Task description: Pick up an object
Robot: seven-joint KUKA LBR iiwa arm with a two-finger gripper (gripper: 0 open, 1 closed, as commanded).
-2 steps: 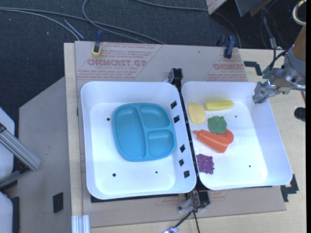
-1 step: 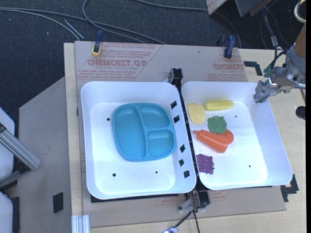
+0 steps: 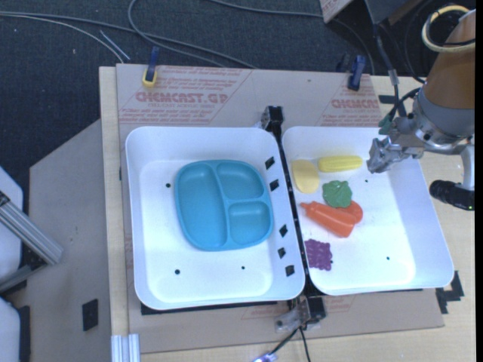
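The right bin [image 3: 407, 232] holds several toy foods near its left side: a yellow corn cob [image 3: 339, 163], a pale yellow piece [image 3: 305, 176], a green broccoli [image 3: 337, 194], an orange carrot [image 3: 332, 217] and a purple grape bunch [image 3: 318, 255]. My gripper [image 3: 379, 160] hangs over the upper part of the right bin, just right of the corn cob, on the grey arm with its orange band [image 3: 453, 66]. Nothing shows between its fingers.
The left bin [image 3: 151, 202] bears a blue divided plate [image 3: 223, 204]. A black divider with clips [image 3: 281, 202] runs between the bins. Blue clamps [image 3: 151, 74] hold the cardboard base at the back. The right half of the right bin is bare white floor.
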